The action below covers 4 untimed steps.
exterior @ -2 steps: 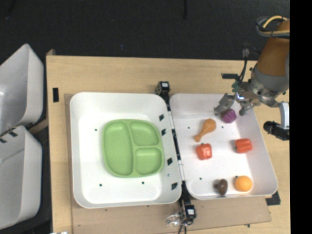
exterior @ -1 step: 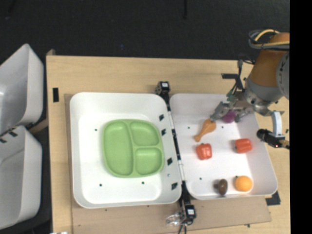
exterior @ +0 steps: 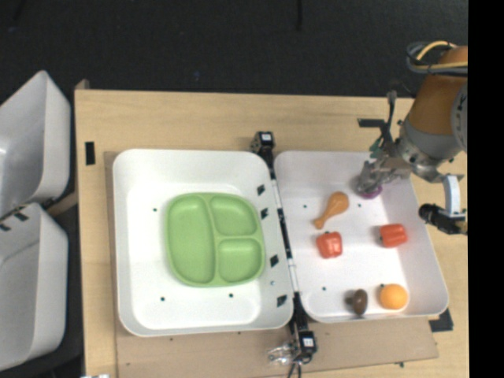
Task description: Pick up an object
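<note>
The tool [exterior: 370, 181] is hovering over a purple object [exterior: 372, 190], just beyond the drumstick [exterior: 332, 209]; its state I cannot tell.

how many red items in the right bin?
2. One red piece sits mid-bin just below the drumstick; the other red piece lies toward the right wall. The gripper may hide more.
</note>
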Available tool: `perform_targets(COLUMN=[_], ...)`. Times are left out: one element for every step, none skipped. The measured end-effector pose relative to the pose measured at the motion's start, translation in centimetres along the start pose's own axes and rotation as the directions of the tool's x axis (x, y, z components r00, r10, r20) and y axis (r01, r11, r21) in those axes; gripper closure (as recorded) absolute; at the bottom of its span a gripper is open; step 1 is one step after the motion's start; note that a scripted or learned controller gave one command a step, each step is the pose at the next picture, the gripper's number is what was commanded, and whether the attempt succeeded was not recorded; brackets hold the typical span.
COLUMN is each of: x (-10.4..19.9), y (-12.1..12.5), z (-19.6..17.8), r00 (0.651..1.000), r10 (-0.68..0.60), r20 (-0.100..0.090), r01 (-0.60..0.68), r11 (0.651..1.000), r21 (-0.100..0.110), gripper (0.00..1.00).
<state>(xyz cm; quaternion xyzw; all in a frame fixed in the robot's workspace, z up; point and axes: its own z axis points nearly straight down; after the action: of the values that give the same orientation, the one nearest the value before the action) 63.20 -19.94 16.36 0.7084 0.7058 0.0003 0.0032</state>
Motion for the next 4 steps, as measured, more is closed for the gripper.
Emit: perform_targets(x=[-0.7, -0.8, 3.9, 8.5], y=[0.9, 1.1, 0.1, -1.6], z=[-5.4, -10.8, -11.3, -9.9], r00=[1.0, 1.0, 1.0, 1.0], r10=[-0.006, -0.006, -0.007, -0.008], r20=[-0.002, -0.002, -0.003, -0.004], r01=[0.006, 0.006, 0.007, 0.008], r11=[1.0, 1.0, 1.0, 1.0], r21=[0.001, -0.001, 0.004, 0.006], gripper=[1.0, 1.0, 1.0, 1.0])
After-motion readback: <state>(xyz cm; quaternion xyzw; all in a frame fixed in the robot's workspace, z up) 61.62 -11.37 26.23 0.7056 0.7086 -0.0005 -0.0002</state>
